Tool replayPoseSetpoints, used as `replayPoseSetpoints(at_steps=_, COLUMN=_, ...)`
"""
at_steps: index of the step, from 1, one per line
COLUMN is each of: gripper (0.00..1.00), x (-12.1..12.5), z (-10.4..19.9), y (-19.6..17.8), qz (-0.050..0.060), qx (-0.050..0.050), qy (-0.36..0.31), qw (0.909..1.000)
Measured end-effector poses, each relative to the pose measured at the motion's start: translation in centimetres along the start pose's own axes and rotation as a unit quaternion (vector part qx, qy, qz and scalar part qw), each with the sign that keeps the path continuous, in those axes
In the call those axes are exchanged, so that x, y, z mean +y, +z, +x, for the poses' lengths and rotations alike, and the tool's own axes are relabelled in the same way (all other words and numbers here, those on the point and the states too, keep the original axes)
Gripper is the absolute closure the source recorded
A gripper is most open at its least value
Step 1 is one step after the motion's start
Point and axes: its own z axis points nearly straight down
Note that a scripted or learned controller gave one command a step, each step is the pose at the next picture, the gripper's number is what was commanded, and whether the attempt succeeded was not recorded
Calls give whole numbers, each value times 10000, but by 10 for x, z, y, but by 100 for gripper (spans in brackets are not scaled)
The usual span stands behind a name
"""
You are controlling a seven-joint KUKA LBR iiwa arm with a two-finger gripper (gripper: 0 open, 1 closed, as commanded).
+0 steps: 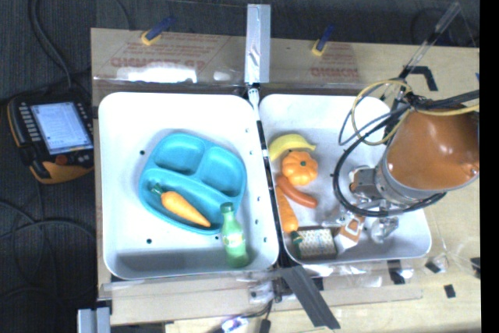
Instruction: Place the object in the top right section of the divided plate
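A blue divided plate (178, 154) lies in the left bin (117, 168). Its top right section (224, 170) is bare. An orange carrot (185, 207) rests in the plate's long lower section, and a green bottle (232, 234) stands at the plate's lower right edge. My gripper (371, 227) hangs low over the right bin (327, 121), near its front right corner, under the orange band of the arm (433, 152). A small white-and-orange item (351, 231) lies just left of the gripper; whether they touch is unclear.
The right bin holds a yellow banana (290, 143), an orange pumpkin (300, 166), a red sausage-like piece (298, 193), an orange stick (287, 214) and a grey speckled block (315, 242). Black cables (359, 129) loop over the bin's back right.
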Motion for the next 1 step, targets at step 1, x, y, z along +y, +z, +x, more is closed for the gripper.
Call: replayPoseSetpoints(at_steps=1, gripper=0, x=-16, z=39, y=-1, qz=-25, qx=-70, qy=-1875, qw=9822)
